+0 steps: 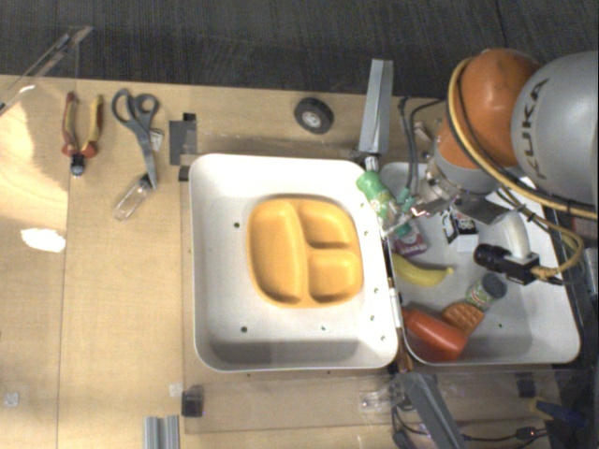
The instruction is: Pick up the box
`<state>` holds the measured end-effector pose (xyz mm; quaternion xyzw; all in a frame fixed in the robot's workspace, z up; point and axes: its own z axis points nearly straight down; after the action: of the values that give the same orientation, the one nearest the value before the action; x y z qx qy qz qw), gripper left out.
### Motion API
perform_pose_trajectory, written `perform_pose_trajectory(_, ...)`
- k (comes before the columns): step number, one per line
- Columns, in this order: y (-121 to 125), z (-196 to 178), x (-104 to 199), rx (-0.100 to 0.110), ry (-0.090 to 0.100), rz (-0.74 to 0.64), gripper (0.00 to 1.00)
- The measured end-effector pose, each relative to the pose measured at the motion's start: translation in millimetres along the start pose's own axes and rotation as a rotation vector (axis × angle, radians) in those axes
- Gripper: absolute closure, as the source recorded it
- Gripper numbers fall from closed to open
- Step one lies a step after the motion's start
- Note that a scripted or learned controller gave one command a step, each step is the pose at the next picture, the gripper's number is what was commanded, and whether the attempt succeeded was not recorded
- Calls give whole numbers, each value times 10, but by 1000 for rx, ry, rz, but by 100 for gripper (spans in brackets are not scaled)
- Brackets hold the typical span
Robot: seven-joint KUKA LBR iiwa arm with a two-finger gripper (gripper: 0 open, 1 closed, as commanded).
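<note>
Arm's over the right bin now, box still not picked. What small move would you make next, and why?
Probably shift the gripper toward the near end of the right bin before descending. It sits at the bin's far left corner, over the green bottle, beyond the banana. The likeliest box, the orange carton, lies beside the red object.

Readable: "KUKA", in dark capital letters running up the grey arm casing (560, 110) at the upper right, just beside the orange band (491, 87). Partly cut off by the curve of the casing. Small markings on the packages in the right bin (562, 344), too small and blurred to make out. Nothing legible elsewhere on the bench (94, 344).
</note>
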<state>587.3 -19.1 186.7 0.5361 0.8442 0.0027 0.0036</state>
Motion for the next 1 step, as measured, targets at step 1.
perform_pose_trajectory(1,-392,-1088,-1321,1,-3,150,100)
